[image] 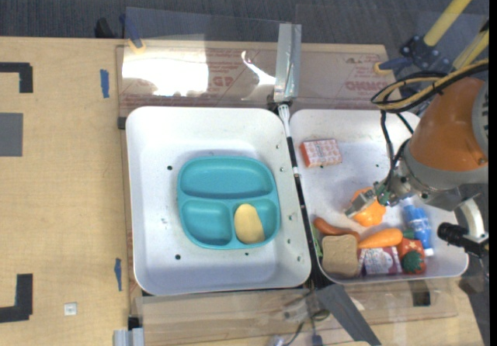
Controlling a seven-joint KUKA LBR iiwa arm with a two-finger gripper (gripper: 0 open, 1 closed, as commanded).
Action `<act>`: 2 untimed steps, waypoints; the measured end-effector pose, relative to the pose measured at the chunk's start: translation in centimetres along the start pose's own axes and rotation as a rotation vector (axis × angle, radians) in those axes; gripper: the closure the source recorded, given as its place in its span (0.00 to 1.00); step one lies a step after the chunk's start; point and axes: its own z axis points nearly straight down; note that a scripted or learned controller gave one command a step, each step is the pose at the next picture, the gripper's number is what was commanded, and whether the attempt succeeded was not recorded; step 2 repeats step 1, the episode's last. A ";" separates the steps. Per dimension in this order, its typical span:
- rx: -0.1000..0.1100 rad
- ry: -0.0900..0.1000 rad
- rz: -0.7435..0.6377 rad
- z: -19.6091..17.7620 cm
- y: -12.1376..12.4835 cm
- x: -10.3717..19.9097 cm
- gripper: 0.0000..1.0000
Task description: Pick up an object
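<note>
Claw [382, 198] low in right bin [349, 131], touching an orange toy [368, 212]; whether fingers are apart or together: cannot tell. Yellow potato [248, 223] in teal tray [225, 181], left bin [155, 181].

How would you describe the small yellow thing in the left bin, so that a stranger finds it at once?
Start at the left white bin, which holds a teal divided tray. In the tray's lower right compartment lies a pale yellow, egg-shaped thing, perhaps a potato. It is the tray's sole content.

Light wooden bench [62, 205]: two shallow white bins side by side, left bin [147, 181], right bin [349, 131], touching; blue tape marks [104, 83] at left.
</note>
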 end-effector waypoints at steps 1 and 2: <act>0.006 0.004 0.099 -13.4 3.0 4.5 1.00; 0.006 0.004 0.099 -13.4 3.0 4.5 1.00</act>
